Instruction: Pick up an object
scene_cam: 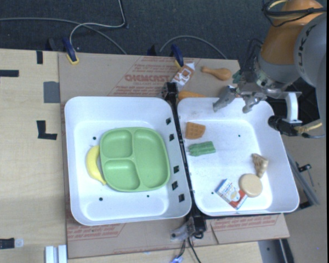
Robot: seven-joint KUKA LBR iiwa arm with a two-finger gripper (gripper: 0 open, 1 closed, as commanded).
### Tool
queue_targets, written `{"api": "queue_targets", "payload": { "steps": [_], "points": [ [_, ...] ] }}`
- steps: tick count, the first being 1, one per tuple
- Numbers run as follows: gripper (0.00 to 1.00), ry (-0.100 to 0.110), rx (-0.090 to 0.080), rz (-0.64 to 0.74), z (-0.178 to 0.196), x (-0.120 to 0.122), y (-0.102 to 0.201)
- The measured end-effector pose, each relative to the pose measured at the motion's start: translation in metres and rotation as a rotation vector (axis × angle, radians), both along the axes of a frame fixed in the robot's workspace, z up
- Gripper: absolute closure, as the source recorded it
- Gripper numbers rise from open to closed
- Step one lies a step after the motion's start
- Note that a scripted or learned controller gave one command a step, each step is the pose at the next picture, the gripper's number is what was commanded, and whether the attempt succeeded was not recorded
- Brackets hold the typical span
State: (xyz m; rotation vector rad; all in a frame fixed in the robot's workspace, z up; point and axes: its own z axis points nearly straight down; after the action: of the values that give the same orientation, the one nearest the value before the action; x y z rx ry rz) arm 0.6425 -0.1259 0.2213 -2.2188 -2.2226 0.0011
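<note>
My gripper [234, 104] hangs over the far edge of the right bin [274, 147], its two fingers spread apart with nothing between them. In that bin lie an orange waffle-like piece [195, 130], a green block [201, 148], a small tan lump [259, 164], a round tan disc [251, 185] and a small red, white and blue packet [229, 193]. The orange piece sits down and to the left of the gripper. In the left bin [79, 125] rest a green divided plate [135, 159] and a yellow banana [93, 164] along its left side.
A tan wooden spoon-like object [216, 72] and a small printed packet [182, 75] lie on the cardboard behind the bins. An orange item [189, 95] peeks over the right bin's far rim. Black clips line the divider between bins. Cables run across the dark floor behind.
</note>
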Motion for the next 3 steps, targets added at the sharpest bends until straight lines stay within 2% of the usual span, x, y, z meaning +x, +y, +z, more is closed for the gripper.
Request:
{"api": "queue_targets", "payload": {
  "steps": [1,2,3],
  "points": [
    [0.00,-0.009,-0.001,-0.001,-0.123,-0.009,0.014],
    [0.00,-0.021,-0.001,-0.001,-0.129,-0.058,0.008],
    [0.00,-0.020,-0.004,-0.003,-0.131,-0.080,0.029]
  ]
}}
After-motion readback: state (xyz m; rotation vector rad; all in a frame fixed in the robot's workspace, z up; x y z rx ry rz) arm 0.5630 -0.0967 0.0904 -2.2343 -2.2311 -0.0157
